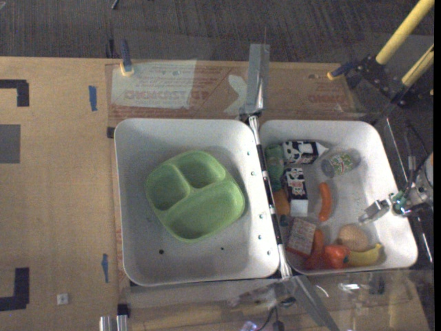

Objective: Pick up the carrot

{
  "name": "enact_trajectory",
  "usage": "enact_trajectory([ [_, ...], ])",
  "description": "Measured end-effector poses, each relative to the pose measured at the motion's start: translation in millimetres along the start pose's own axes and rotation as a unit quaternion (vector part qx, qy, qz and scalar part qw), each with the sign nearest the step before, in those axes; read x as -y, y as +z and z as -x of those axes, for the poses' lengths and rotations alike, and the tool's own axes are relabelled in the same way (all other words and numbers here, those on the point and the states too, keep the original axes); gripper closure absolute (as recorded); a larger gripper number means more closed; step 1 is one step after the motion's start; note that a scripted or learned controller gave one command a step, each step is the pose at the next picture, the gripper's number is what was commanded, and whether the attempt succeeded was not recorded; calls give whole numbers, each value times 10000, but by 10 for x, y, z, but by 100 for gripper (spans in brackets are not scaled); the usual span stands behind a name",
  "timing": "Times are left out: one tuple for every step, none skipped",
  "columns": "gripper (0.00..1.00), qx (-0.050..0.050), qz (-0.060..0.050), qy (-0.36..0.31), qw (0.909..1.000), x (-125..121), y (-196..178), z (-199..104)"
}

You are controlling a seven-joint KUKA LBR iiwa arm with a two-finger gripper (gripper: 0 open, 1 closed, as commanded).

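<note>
a pale wooden bench (55,205) fills the shot, and two shallow white bins sit side by side on it, touching along the middle. left bin (131,247), right bin (386,150). behind them a sheet of clear plastic (155,85) lies flat on the board. strips of blue tape (92,97) dot the wood, and black corner marks (17,92) sit along the left edge.

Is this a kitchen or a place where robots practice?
Probably a robot practice lab: two white bins sit on a taped wooden bench, one holding toy food like a carrot, and a gripper reaches in.
</note>
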State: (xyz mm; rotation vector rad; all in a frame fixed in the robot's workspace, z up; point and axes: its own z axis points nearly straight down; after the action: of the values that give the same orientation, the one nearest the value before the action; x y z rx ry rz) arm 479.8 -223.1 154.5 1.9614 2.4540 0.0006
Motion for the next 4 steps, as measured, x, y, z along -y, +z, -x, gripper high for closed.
enact_trajectory([
  [100,12,16,3,10000,-9,-104,7],
  [100,11,5,1513,9885,-37,-1447,-132],
  [100,-2,-10,1906,9817,-55,-832,-234],
  [100,10,-3,4464,8949,-130,-1407,-560],
])
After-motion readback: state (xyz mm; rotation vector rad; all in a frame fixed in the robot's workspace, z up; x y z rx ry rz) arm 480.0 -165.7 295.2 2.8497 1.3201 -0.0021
